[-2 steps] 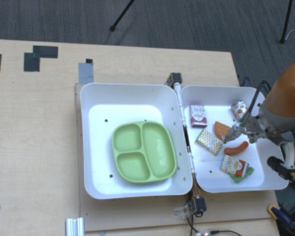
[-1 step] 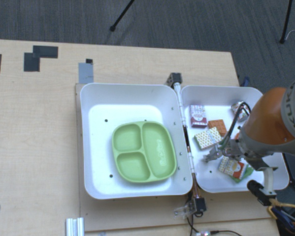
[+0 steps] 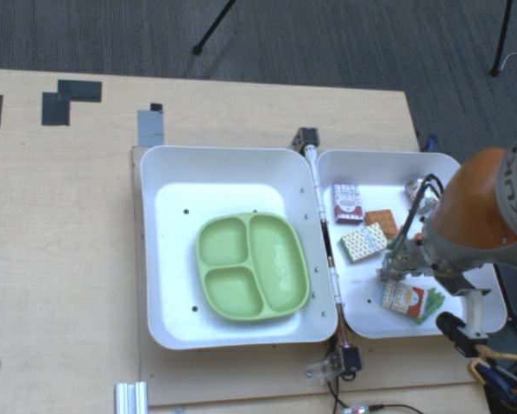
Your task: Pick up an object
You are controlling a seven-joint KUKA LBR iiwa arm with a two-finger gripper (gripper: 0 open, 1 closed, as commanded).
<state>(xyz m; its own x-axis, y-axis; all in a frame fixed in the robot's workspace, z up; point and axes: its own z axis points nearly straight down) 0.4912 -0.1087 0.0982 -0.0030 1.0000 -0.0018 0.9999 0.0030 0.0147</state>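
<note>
The right bin (image 3: 431, 164) holds several small items. A red-and-white carton (image 3: 347, 203) lies at its far left, with an orange waffle-like piece (image 3: 381, 222) and a pale dotted box (image 3: 362, 242) just below it. A white packet with red and green print (image 3: 407, 300) lies near the front wall. My gripper (image 3: 391, 270) reaches down from the grey arm with the orange band (image 3: 469, 201). It hovers between the dotted box and the printed packet, right over the packet's upper edge. Nothing is visibly held in it.
The left bin (image 3: 163, 231) holds a light green divided plate (image 3: 253, 266). A metal clamp (image 3: 307, 138) sits at the back between the bins. Grey blocks and dark tape patches (image 3: 68, 100) lie on the wooden bench to the far left.
</note>
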